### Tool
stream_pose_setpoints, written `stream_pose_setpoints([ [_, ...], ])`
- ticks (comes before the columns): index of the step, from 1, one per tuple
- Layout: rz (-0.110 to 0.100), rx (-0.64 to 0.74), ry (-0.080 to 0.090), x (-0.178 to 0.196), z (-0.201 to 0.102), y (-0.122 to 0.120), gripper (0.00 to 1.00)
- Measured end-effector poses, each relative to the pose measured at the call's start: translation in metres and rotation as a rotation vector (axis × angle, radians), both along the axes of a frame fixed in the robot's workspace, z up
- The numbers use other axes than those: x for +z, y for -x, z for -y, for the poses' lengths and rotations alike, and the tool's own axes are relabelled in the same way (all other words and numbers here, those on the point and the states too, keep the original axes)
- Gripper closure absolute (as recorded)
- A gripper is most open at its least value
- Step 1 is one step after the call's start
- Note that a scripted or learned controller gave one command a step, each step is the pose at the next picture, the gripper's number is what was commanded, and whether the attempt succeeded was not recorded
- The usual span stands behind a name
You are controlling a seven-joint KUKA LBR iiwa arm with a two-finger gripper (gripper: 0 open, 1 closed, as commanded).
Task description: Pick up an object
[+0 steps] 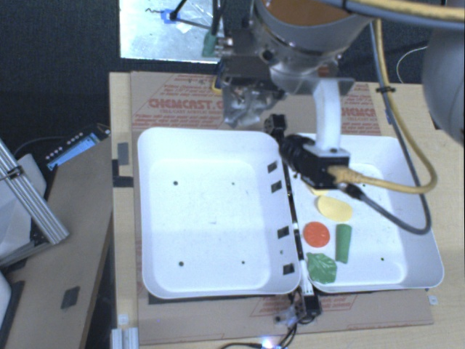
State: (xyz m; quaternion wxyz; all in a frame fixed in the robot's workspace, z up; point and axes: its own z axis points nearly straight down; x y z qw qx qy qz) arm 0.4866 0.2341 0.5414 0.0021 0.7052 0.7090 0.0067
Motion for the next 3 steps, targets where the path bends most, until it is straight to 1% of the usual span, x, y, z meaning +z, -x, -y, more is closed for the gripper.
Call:
stream_pose_setpoints([
  [1,-0.027,-0.005,0.014,-0.226,0.001,-0.009,1.0],
  [2,0.006,-0.001,-0.003,0.003,0.0,0.0,1.0],
  [3,-0.008,0.003,0.003,0.005,-0.001,0.0,1.0],
])
